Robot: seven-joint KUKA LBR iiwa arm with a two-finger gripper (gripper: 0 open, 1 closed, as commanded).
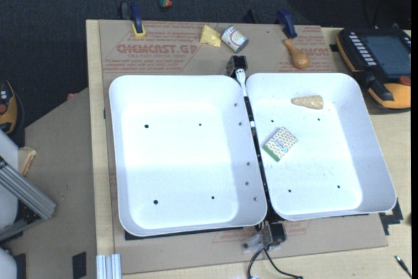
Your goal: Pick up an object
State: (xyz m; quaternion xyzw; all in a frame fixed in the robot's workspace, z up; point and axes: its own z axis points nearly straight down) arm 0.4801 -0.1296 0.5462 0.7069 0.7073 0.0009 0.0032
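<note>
In the right bin (366, 140) a small patterned green and white box (280, 143) lies tilted near the bin's left wall. A tan, rounded lump (307, 102) rests toward the bin's far side. The left bin (130, 140) stands beside it, sharing the black divider (251, 134).
Behind the bins on the brown board lie a yellow wedge (210, 36), a small white and grey can (234, 38) and an orange-brown pear-shaped piece (297, 54). Blue clamps (136, 17) hold the board's far edge. A black and orange pendant (382, 62) sits at the right.
</note>
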